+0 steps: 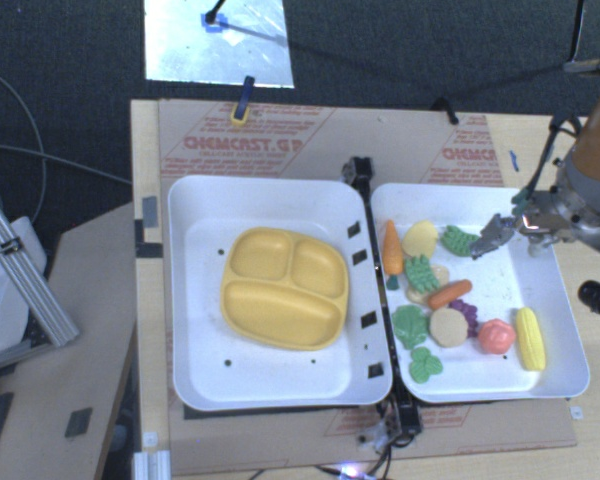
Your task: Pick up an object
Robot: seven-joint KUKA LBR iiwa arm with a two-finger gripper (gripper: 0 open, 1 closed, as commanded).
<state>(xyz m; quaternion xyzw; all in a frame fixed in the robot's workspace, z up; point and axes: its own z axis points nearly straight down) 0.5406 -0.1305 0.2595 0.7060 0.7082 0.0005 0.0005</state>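
My gripper [492,236] hangs over the upper part of the right bin [565,303], reaching in from the right. Its tip is just right of a small green toy vegetable [459,240]; I cannot tell whether they touch. Other toy food lies in this bin: an orange carrot [391,248], a yellow potato [420,238], a leafy green piece [420,271], a small carrot [448,293], purple grapes [467,313], a beige round piece [447,326], a red tomato [496,336] and a yellow corn cob [529,338].
The left bin [195,268] holds a yellow divided plate [285,288]. Two more green leafy pieces [410,323] [425,365] lie near the right bin's front left corner. A central divider [372,268] separates the bins.
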